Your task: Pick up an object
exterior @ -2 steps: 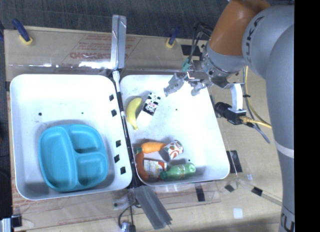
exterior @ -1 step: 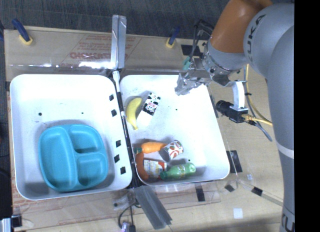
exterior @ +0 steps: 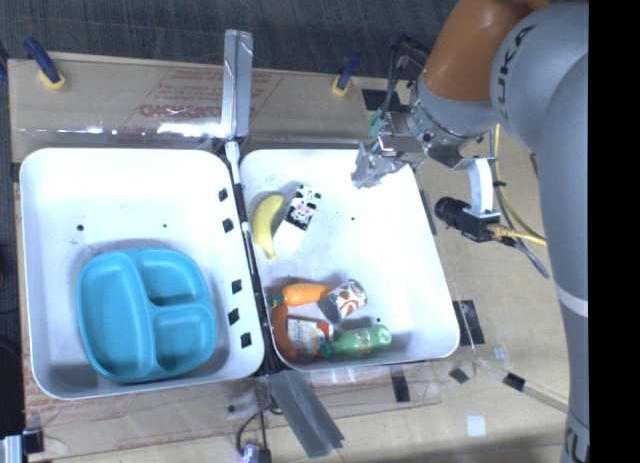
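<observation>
My gripper (exterior: 368,171) hangs over the far right corner of the right bin (exterior: 420,251), with nothing visible between its fingers. In that bin a yellow banana (exterior: 265,223) lies near the left wall, beside a small black-and-white toy (exterior: 302,208). Along the near wall sit an orange carrot (exterior: 305,294), a red-and-white can (exterior: 346,300), an orange-labelled packet (exterior: 300,333) and a green bottle (exterior: 356,342). The gripper is well apart from all of them.
The left bin (exterior: 60,181) holds a blue divided plate (exterior: 148,311). A grey divider post (exterior: 237,81) stands between the bins at the back. Blue clamps (exterior: 45,63) grip the cardboard behind the bins.
</observation>
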Controlling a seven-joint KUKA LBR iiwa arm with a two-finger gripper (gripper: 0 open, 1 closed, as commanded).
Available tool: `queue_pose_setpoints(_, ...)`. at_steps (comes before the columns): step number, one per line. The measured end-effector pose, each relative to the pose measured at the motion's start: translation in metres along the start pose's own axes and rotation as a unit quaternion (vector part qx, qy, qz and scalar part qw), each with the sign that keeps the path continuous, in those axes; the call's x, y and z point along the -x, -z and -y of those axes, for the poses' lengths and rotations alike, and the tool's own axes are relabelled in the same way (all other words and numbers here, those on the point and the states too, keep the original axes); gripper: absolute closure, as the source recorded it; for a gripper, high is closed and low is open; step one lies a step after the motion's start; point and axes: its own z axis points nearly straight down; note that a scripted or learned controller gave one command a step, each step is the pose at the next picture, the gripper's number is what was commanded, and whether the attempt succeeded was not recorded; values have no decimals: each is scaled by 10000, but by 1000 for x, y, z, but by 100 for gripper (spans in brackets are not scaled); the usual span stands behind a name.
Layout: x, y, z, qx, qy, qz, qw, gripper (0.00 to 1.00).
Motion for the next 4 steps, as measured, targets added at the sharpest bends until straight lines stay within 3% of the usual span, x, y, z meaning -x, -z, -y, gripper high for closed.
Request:
queue_pose_setpoints(1,0,0,0,0,1,1,10000,0)
queue_pose_setpoints(2,-21,-107,15,48,248,13,9997,0)
queue_pose_setpoints(3,-40,-171,82,48,-148,4,9999,0)
queue_pose_setpoints(4,-44,-70,78,65,-379,9,9993,0)
